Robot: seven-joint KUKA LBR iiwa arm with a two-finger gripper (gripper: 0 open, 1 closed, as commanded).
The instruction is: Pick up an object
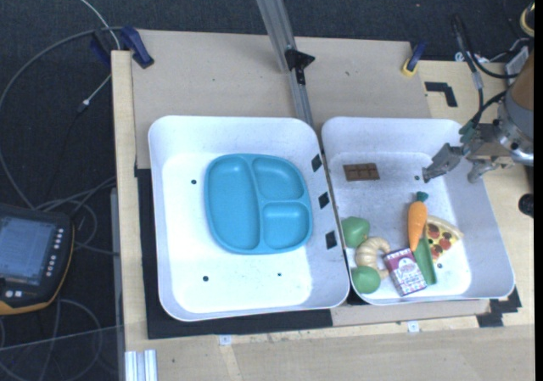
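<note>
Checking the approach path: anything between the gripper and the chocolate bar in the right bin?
No. In the camera view, the stretch of right bin floor from the gripper left to the chocolate bar is bare white.

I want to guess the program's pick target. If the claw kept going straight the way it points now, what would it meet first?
The claw points left and down over the right bin. Straight on, it would probably meet the bin's bare floor first, short of the chocolate bar; the carrot lies off that line. Depth is unclear.
</note>
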